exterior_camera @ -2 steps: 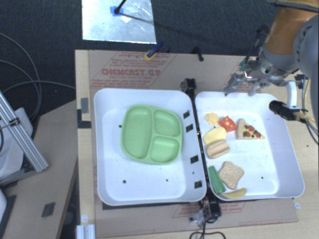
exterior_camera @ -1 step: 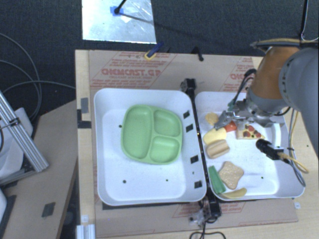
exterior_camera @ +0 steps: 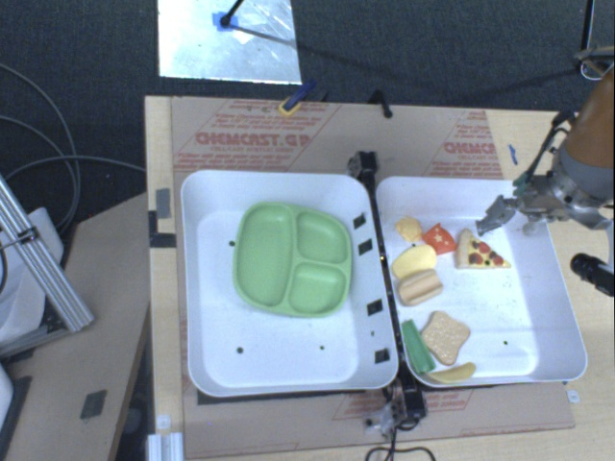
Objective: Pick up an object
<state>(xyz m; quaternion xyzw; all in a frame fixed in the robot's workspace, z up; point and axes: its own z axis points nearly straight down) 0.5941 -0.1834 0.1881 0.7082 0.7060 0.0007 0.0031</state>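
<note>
From my remote station I count two white bins: the left bin (exterior_camera: pixel 207 353) holding one green divided plate (exterior_camera: pixel 292 258), the right bin (exterior_camera: pixel 548 325) holding eight toy foods: one pizza slice (exterior_camera: pixel 479 254), one red piece (exterior_camera: pixel 440 239), three yellow pieces, one bun (exterior_camera: pixel 419 287), one cracker (exterior_camera: pixel 445 337), one green piece (exterior_camera: pixel 416 346).

The arm (exterior_camera: pixel 591 152) runs off the right edge, so most of it is cut away. The gripper (exterior_camera: pixel 502 214) is blurred, too soft to tell its parts apart. A green toy (exterior_camera: pixel 416 346) lies half under the cracker (exterior_camera: pixel 446 336). At the left edge, a metal frame (exterior_camera: pixel 38 262) is cropped.
</note>
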